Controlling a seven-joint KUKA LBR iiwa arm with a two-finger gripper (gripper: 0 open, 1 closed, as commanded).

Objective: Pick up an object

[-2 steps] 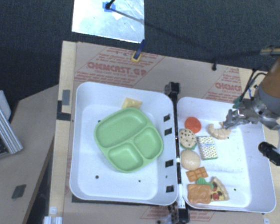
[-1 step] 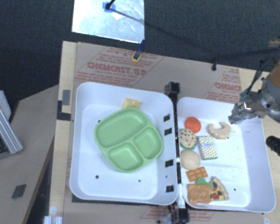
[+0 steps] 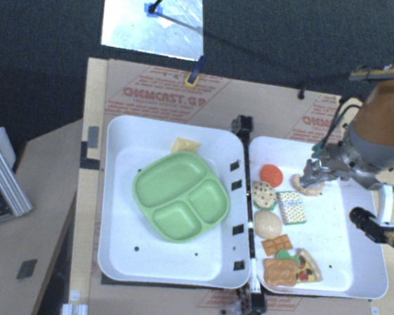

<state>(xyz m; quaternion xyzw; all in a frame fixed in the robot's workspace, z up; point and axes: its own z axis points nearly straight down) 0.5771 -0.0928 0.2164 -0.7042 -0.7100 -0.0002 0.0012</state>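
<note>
My gripper [image 3: 312,179] hangs low over the back of the right bin [image 3: 354,266], directly above a small tan cookie-like piece [image 3: 308,188]. Just left of it lies a red-orange round piece [image 3: 272,174]. Below that sit a speckled cookie [image 3: 263,195], a patterned square block [image 3: 291,208], a beige egg-like piece [image 3: 268,224], a waffle-like cracker [image 3: 276,244], a brown toast piece [image 3: 281,271] and a pizza slice [image 3: 307,266]. The arm's body hides part of the gripper.
The left bin [image 3: 112,249] holds a green divided plate [image 3: 180,196] and a small yellow wedge [image 3: 185,145] behind it. A black clip strip [image 3: 242,194] joins the two bins. A black fitting [image 3: 370,224] sits at the right bin's right side.
</note>
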